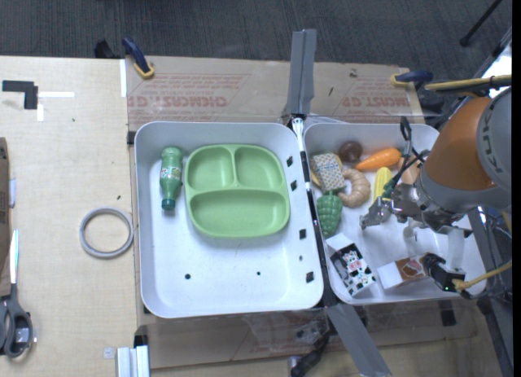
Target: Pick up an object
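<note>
- My gripper [376,214] hangs low over the right bin [423,131]; my own wrist hides the fingers' spread, so I cannot tell it, and nothing visible sits between them.
- Nearest candidates: the yellow corn cob [382,181] just above my tip and the pale croissant-like piece [356,188] just to its left, the two lying close together. The bin floor directly under the tip looks bare.
- Judgement: a clean grasp calls for centring over one item, with the closing line across its narrow width, before descending; the cob's long axis runs roughly up-down in the view.
- Farther out: the green knobbly toy [329,212] by the bin's left wall, the black-and-white box [352,268] and brown-and-white box [404,271] near the front, the orange carrot [378,158], dark round item [351,151] and waffle-patterned piece [328,170] at the back.
- Risk: crowding at the back may cause a pinch on two items; the isolated boxes look easier.
- The left bin [155,229] holds a green divided plate [237,190] and a green bottle [169,177], both well apart from me.
</note>
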